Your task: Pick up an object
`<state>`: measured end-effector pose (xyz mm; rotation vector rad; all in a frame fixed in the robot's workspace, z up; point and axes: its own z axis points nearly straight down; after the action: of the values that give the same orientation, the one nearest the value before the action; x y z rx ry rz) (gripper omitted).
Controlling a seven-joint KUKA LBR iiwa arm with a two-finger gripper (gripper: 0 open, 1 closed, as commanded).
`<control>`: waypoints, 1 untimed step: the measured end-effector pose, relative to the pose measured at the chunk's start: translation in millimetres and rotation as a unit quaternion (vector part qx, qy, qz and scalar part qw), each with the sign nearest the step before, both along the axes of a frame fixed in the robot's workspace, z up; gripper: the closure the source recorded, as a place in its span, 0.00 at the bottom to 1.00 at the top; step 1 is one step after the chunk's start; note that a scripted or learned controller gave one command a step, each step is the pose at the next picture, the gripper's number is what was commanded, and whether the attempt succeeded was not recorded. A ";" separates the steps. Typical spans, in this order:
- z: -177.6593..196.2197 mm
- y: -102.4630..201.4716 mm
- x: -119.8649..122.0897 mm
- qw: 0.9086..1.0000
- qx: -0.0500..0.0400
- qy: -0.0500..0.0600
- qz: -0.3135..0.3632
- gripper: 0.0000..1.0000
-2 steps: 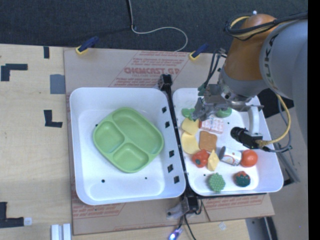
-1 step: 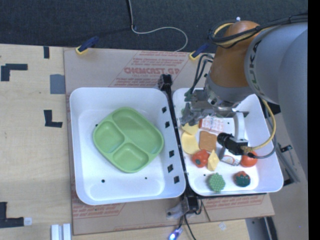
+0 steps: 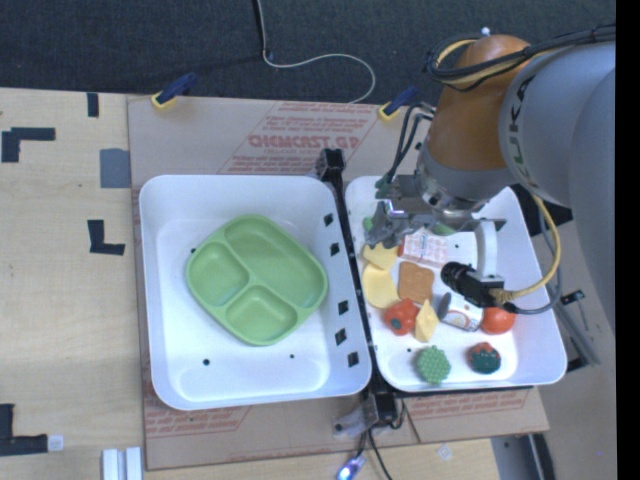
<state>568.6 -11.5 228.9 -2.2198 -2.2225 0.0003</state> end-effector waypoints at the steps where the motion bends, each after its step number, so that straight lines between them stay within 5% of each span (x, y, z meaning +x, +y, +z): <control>1: -4.5 -11.8 12.6 1.000 0.000 0.001 0.000 1.00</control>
<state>581.2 -23.2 224.4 -2.2198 -2.2219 0.0022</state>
